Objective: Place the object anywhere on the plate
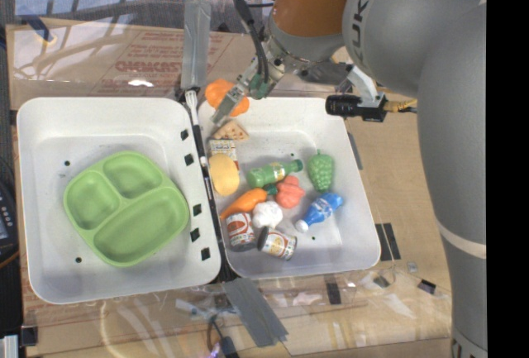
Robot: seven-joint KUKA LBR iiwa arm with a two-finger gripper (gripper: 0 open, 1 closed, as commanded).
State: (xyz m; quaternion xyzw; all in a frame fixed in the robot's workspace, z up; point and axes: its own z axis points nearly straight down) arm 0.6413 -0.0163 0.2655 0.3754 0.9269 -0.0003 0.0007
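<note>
A green three-compartment plate (128, 203) lies in the left bin (41, 133). My gripper (227, 104) hangs over the far left corner of the right bin (355, 216), close to the divider between the bins. A round orange fruit (221, 92) sits between its fingers, and the gripper is shut on it. One light finger (225, 112) crosses the front of the fruit. The fruit is apart from the plate, which is lower left of it.
Several toy foods lie in the right bin: a cracker (232, 131), a yellow lemon (223, 174), a green bottle (273, 174), green grapes (322, 170), a carrot (244, 202), a blue bottle (321, 210) and two cans (277, 243). Cardboard (107, 59) lies behind the bins.
</note>
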